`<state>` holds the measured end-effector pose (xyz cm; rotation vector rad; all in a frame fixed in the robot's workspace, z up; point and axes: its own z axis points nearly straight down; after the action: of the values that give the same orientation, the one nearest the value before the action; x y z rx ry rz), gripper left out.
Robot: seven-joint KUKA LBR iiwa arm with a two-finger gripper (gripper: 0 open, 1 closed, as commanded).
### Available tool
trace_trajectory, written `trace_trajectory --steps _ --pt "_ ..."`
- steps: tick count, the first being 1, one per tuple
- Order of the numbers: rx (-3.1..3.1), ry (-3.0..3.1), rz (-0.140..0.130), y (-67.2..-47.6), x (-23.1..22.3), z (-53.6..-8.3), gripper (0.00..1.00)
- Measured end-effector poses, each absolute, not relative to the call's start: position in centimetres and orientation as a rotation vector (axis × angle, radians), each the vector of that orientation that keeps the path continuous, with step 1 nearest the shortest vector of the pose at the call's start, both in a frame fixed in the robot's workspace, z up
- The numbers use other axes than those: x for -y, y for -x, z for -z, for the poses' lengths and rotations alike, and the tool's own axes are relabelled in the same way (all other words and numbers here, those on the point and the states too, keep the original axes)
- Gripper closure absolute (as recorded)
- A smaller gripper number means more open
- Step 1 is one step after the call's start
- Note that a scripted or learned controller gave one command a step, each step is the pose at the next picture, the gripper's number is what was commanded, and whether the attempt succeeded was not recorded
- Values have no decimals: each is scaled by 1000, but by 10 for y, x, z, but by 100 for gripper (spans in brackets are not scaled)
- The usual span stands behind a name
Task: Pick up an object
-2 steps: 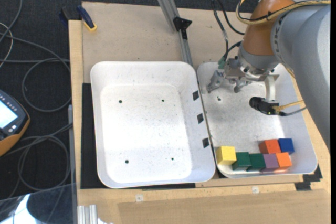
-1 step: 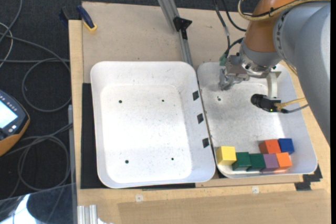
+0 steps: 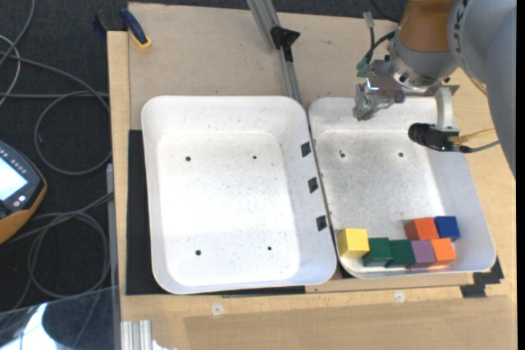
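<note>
- Two shallow white bins sit side by side on a wooden bench, seen from above at a slant.
- The left bin [image 3: 221, 193] holds nothing to pick.
- The right bin [image 3: 394, 176] holds a cluster of small blocks [image 3: 402, 246] against its near edge: yellow, green, purple, orange, red and blue, touching one another.
- The gripper [image 3: 367, 104] hangs over the far rim of the right bin, well apart from the blocks. Nothing is between its fingers; whether they are spread or closed cannot be told.
- Judged step: the approach, with no grasp made.
- The next move calls for travelling toward the near edge, then descending on one block, probably an outer one such as the yellow.
</note>
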<state>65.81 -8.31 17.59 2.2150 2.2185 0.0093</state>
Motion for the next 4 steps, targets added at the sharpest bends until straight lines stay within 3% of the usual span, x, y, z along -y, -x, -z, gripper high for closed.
trace_trajectory --steps 1,4 --pt "-2219 -2215 -9 -660 83 -231 100" --pt "-2231 -2218 -1 -562 -38 -242 100"
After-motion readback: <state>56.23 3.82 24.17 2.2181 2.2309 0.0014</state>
